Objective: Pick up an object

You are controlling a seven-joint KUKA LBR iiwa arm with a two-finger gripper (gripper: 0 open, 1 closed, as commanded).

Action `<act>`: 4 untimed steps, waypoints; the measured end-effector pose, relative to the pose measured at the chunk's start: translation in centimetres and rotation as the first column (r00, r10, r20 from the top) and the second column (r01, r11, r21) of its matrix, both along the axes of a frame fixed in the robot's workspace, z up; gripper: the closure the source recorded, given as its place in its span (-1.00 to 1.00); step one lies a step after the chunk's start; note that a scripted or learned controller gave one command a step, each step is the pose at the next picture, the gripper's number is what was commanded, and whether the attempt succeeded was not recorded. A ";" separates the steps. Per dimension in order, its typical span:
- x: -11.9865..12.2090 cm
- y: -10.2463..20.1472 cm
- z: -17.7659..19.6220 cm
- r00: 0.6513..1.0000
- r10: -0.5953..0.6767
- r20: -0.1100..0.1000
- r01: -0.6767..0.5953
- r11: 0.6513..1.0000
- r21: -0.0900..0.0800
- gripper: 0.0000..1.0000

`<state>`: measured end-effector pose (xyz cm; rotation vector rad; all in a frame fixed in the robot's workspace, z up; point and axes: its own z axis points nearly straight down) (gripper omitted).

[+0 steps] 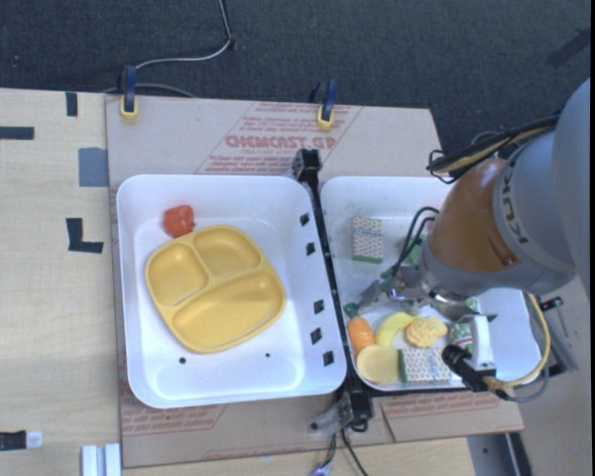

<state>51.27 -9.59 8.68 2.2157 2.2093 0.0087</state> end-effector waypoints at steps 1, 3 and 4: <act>-2.3 -0.3 0.0 1.000 0.001 0.006 -0.001 1.000 -0.002 -1.00; -2.6 -0.3 0.0 1.000 0.002 -0.004 -0.002 1.000 0.004 -1.00; 3.3 -2.7 -0.1 1.000 0.005 -0.012 -0.005 1.000 0.008 -1.00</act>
